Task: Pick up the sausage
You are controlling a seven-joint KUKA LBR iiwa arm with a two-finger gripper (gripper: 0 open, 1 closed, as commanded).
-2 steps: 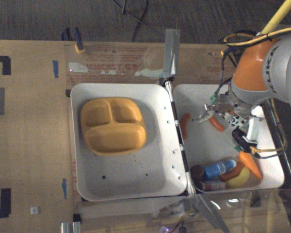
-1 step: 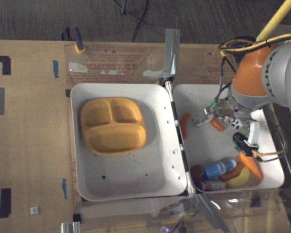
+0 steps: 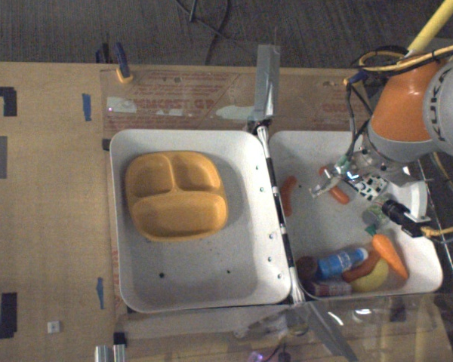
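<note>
An orange-red sausage (image 3: 288,194) lies lengthwise against the left wall of the right bin (image 3: 317,232). My gripper (image 3: 322,183) hangs over the upper middle of that bin, about a hand's width right of the sausage, pointing left. Its two metal fingers (image 3: 325,174) stand apart with nothing between the tips, so it is open. A second short orange-red piece (image 3: 339,196) shows just beneath the lower finger, near its base. Whether it touches the finger I cannot tell.
At the right bin's front lie a blue-capped bottle (image 3: 342,262), a dark red-brown piece (image 3: 360,270), a yellow fruit (image 3: 374,280), a carrot (image 3: 390,256) and a dark round item (image 3: 308,267). The left bin (image 3: 241,277) holds an orange divided plate (image 3: 177,194).
</note>
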